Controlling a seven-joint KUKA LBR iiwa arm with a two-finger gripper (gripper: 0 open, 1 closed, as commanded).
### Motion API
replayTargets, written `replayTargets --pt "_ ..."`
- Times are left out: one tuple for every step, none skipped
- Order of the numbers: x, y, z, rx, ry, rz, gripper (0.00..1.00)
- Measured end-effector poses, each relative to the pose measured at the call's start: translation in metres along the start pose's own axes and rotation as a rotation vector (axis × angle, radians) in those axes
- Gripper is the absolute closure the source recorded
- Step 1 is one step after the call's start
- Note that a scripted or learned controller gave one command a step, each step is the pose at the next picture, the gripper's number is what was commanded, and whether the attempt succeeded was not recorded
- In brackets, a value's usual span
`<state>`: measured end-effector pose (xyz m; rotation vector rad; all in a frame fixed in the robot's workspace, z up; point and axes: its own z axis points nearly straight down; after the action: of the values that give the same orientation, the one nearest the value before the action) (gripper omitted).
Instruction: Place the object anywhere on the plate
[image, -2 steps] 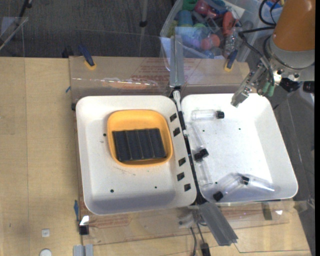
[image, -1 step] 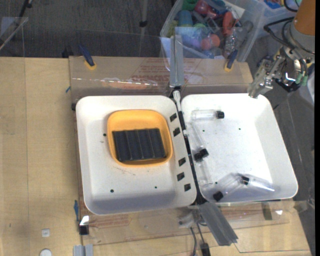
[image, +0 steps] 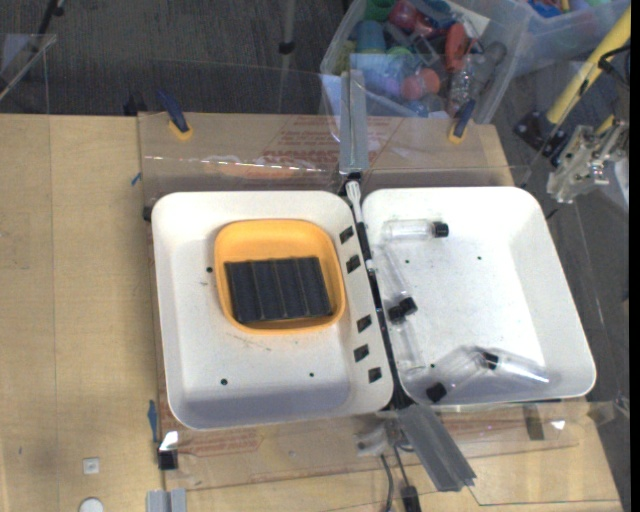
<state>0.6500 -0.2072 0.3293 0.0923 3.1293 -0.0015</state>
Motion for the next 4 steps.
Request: replayTargets --pt "-0.011 -0.014 0.033 -0.003 0.006 -0.245 1.00" --pt "-0.011 -0.015 0.033 -0.004 0.006 -0.245 0.00" --pt "-0.018 -0.013 0.075 -0.006 0.006 -0.600 0.00" --pt "-0.018 -0.012 0.096 -0.008 0.005 -0.897 0.00"
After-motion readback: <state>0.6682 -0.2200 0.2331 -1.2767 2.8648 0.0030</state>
